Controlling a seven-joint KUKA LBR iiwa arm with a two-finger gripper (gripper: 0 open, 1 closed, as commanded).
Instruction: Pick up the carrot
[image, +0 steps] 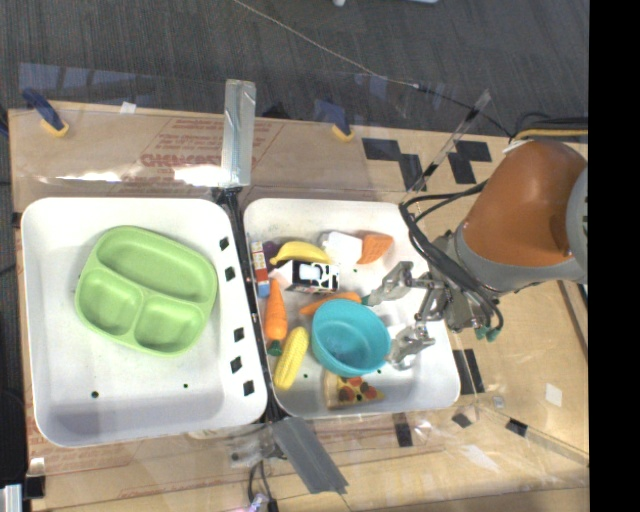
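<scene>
Item: carrot (275, 311). You find it in the right bin (432, 385), hard against that bin's left wall, just right of frame centre. It lies lengthwise, running up and down the frame. A corn cob (291, 356) sits just below it, a banana (303, 251) just above and to its right, and a blue bowl (349, 336) lies near on its right side.

Item: gripper (407, 312). You see it at the right side of the same bin, right of the bowl, its two fingers spread apart with nothing between them. One finger (393, 283) points toward the upper left, the other sits lower, by the bowl's rim. The carrot is well apart from it, across the bowl.

Item: left bin (45, 400). It holds a green divided plate (148, 290); this plays no part in the step.

Handling note, as a judgement: the step in hand looks like the approach. You would do well to carry the gripper leftward over the bowl rather than through it, then turn the fingers so they close across the carrot's narrow width, not along its length. Come down at mid-body. The wall on the left leaves little room for the outer finger, and the corn may be caught along with it, so keep the descent above the corn's upper end.
</scene>
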